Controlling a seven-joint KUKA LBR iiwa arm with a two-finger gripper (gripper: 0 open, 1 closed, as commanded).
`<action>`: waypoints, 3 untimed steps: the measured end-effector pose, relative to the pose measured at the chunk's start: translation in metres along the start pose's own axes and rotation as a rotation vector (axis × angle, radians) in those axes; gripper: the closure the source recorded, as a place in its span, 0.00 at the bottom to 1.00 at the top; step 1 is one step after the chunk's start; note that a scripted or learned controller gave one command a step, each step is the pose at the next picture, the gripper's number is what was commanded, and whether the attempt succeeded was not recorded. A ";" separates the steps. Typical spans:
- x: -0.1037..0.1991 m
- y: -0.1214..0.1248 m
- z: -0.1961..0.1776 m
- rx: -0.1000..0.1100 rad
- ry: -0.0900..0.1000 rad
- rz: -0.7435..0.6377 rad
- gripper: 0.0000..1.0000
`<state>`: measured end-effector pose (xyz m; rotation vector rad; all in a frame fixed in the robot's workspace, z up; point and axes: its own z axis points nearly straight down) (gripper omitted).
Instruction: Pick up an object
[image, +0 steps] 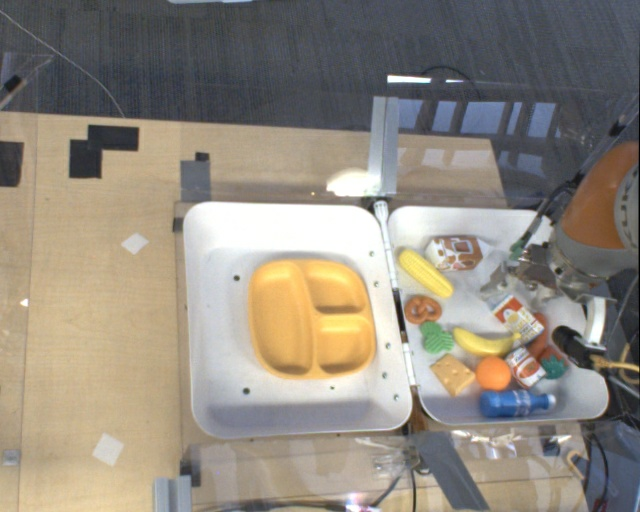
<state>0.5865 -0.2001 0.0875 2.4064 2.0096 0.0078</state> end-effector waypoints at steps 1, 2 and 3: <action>0.058 0.041 0.001 0.021 -0.002 0.050 0.00; 0.059 0.045 -0.014 0.006 -0.004 0.043 1.00; 0.024 0.002 -0.002 -0.003 0.001 0.314 1.00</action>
